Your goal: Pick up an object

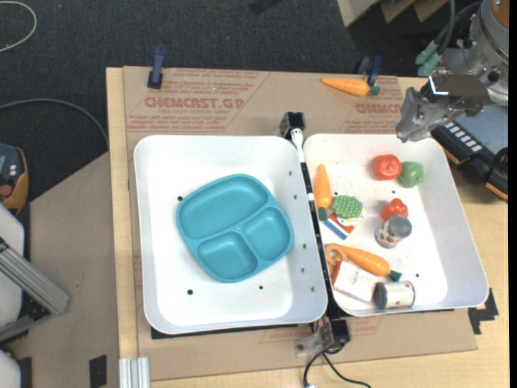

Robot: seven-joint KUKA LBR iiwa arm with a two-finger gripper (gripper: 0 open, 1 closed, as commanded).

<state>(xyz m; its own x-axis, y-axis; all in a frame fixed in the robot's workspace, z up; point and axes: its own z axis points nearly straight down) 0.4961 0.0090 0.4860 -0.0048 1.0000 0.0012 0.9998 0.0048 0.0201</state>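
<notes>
Gripper: we see the grey two-finger gripper (pixel 414 120) at upper right, over the right white bin's (pixel 460 241) far rim; can't tell its state.
Nearest: glossy red tomato (pixel 387 166), green round piece (pixel 412 173), touching.
Left white bin (pixel 153 241): teal three-compartment plastic plate (pixel 234 227).
Outside: orange carrot (pixel 346 86) on cardboard.

arm (pixel 493 23) cut off at right edge, tool (pixel 420 120) fingers too blurred to read

Bare floor along right bin (pixel 452 217) right side; toys crowded centre-left.
</notes>
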